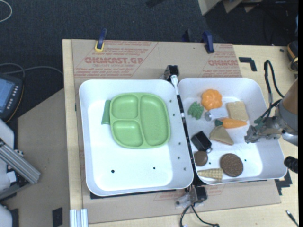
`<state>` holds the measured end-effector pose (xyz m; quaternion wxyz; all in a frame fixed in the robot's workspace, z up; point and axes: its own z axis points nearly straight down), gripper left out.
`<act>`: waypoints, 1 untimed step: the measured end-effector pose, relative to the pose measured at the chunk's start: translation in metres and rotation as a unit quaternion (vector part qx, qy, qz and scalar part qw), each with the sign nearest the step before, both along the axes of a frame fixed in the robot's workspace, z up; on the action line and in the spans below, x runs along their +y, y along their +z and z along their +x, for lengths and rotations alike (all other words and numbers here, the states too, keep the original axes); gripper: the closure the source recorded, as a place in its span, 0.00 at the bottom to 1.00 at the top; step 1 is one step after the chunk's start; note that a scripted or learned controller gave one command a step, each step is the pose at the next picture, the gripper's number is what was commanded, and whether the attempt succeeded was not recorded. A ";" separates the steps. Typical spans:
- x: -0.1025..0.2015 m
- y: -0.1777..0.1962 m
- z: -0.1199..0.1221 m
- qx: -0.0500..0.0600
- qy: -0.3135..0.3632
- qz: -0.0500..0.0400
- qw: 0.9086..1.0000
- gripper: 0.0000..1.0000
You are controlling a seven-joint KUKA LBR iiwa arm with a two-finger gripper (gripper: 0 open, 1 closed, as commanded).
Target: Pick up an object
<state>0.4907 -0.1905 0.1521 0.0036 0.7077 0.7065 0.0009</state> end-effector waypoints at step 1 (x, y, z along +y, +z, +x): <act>-0.004 0.064 0.003 -0.001 0.001 0.000 1.000 1.00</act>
